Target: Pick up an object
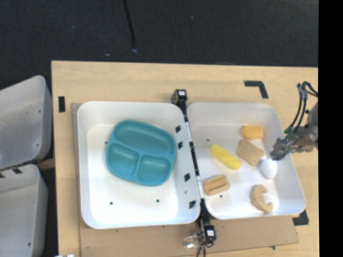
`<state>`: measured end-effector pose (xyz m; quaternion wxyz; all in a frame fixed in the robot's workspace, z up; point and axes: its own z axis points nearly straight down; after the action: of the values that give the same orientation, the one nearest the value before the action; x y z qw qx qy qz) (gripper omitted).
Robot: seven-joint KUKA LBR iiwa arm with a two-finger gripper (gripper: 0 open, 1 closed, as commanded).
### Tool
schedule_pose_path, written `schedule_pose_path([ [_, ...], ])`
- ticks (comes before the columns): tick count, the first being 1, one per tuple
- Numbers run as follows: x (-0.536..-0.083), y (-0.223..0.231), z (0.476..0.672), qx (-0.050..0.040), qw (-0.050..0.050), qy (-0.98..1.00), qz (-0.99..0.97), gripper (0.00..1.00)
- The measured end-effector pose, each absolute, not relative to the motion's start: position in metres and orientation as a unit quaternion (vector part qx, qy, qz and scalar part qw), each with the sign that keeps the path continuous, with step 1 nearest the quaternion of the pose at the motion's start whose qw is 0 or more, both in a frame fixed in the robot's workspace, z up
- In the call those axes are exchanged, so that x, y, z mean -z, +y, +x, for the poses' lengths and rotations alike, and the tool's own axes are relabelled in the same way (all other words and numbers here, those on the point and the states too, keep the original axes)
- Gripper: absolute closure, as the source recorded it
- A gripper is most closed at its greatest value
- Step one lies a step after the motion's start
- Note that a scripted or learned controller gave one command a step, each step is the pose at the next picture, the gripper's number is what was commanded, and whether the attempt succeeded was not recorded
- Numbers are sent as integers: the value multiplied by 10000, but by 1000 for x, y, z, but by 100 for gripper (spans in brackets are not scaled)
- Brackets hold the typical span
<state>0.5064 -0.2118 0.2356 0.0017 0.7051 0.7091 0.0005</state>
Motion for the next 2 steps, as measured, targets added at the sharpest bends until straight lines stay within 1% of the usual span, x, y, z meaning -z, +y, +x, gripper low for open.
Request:
schedule_pose_path([
  [1, -232, -153, 524, -12, 4, 7100, 7042, 100],
  [2, -239, -106, 540, -8, 5, 7095, 7047, 100],
])
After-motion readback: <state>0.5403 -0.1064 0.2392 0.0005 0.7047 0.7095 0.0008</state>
